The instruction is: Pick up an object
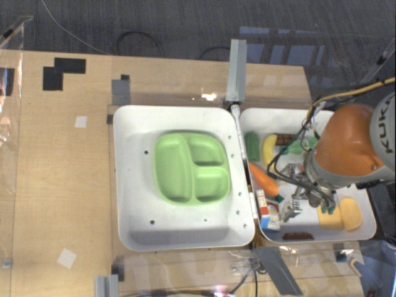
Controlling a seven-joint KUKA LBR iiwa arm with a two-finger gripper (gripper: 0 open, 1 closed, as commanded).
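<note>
The right bin (pixel 365 231) holds several toy items. A green piece (pixel 252 146) and a yellow banana (pixel 270 148) lie at its far left. An orange carrot (pixel 263 180) lies slantwise below them. A small red, white and blue box (pixel 266 214) sits near the front left corner. A yellow block (pixel 345 215) lies at the front right, and a dark brown strip (pixel 298 234) lies along the front wall. My gripper (pixel 289 210) hangs low in the bin between the box and the yellow block, just right of the carrot's tip. The arm's orange band (pixel 346 142) hides the bin's middle.
The left bin (pixel 133 166) holds a light green divided plate (pixel 190 167). A metal divider post (pixel 236 73) stands behind the seam between the two bins. Cables loop around the wrist above the right bin. The wooden bench (pixel 55 184) extends to the left.
</note>
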